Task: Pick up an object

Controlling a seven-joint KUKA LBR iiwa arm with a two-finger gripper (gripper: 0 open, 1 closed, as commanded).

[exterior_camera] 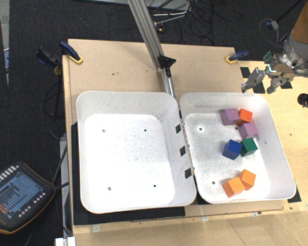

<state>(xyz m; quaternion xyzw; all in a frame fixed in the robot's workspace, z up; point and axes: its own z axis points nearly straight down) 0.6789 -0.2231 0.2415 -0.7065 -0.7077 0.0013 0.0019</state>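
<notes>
The right bin (210,186) holds several small blocks. A purple block (229,116) touches an orange block (245,116) near the far side, with a second purple block (248,130) just below them. A blue block (232,149) and a green block (249,146) sit side by side in the middle. Two orange blocks (247,178) (233,186) lie together near the front rim. My gripper (264,82) hangs above the bench beyond the right bin's far right corner, open, with nothing between its fingers.
The left bin (126,152) sits beside the right one, their rims meeting in the middle. A slanted metal strut (146,24) comes down to the bins' far junction. Clamps (72,53) (236,57) grip the board's far corners. A teach pendant (13,196) lies at lower left.
</notes>
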